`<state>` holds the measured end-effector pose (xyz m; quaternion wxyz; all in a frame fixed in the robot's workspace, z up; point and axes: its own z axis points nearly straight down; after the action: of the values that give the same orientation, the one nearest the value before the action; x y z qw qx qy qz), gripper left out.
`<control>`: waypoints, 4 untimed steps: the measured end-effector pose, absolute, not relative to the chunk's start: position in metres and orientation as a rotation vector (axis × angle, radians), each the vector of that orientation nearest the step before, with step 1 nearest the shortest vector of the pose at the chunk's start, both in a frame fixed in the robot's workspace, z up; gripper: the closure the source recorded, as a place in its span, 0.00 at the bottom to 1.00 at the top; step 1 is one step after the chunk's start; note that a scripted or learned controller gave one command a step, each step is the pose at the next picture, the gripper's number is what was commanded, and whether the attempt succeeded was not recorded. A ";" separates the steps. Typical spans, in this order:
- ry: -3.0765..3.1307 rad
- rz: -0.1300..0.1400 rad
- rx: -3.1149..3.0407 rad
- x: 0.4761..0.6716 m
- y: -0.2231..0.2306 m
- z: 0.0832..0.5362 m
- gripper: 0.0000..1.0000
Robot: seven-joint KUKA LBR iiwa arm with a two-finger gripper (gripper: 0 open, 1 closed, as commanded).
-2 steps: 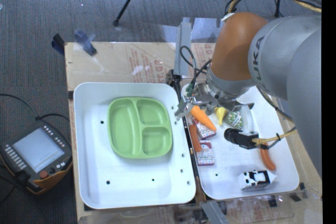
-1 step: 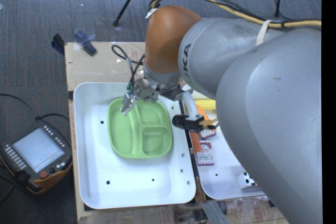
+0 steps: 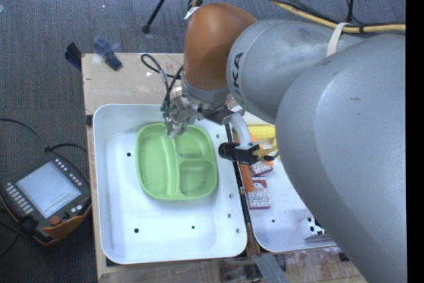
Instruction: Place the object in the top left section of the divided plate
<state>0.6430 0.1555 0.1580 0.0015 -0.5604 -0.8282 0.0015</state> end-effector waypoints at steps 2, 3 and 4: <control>-2.322 0.007 -2.110 0.563 0.024 0.197 1.00; -2.515 0.004 -1.879 0.623 0.089 0.213 1.00; -2.598 0.004 -1.761 0.596 0.059 0.237 1.00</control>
<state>0.5956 0.0592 0.2369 0.0014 -0.5611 -0.8277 0.0012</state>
